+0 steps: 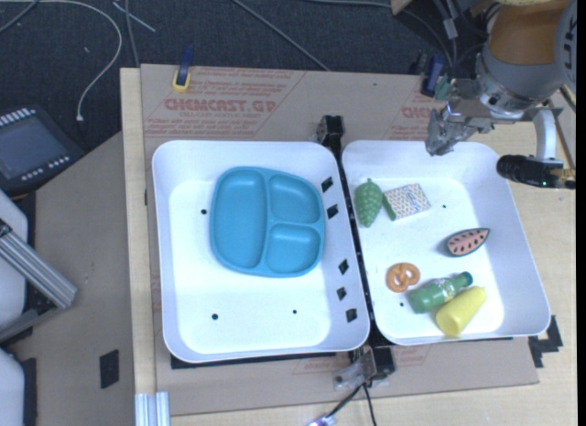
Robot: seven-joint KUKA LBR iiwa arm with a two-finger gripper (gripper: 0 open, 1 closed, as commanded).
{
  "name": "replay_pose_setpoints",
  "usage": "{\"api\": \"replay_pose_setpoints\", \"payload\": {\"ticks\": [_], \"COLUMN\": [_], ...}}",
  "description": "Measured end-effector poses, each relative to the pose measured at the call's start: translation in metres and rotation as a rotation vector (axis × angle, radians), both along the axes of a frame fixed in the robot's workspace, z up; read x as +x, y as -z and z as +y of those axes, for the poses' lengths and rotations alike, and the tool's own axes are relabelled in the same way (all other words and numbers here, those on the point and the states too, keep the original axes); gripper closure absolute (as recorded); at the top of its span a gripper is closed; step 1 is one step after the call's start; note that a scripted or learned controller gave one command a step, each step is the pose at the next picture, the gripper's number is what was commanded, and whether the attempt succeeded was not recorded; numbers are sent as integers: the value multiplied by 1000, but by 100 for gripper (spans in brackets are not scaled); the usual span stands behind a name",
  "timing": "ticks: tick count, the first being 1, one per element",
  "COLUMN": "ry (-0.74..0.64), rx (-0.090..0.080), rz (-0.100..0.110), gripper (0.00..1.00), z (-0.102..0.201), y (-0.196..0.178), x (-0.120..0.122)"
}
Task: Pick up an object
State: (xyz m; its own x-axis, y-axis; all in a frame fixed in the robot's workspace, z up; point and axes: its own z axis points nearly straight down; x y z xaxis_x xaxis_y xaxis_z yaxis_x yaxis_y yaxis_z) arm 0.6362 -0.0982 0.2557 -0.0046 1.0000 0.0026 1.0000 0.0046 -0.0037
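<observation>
Blue divided plastic plate [267,221] fills the left white bin [174,259] — toys crowd the right white bin [522,268]; gripper [443,140] above its rim, fingers' spread unclear.

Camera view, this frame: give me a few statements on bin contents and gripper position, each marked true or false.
1. The blue divided plate lies in the left bin. True.
2. The gripper hovers over the left bin. False: it is at the far rim of the right bin.
3. The yellow object lies beside the green bottle. True.
4. The pretzel sits on the plate. False: it lies in the right bin.
5. The watermelon slice is between the fingers. False: it lies on the bin floor.
</observation>
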Motion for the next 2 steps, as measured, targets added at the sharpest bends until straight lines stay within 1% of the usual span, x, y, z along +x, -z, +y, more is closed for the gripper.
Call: {"api": "replay_pose_setpoints", "payload": {"ticks": [1,2], "ry": [0,0], "rx": [0,0], "rz": [0,1], "gripper": [100,100], "z": [55,104], "y": [14,27], "x": [-11,-30]}}
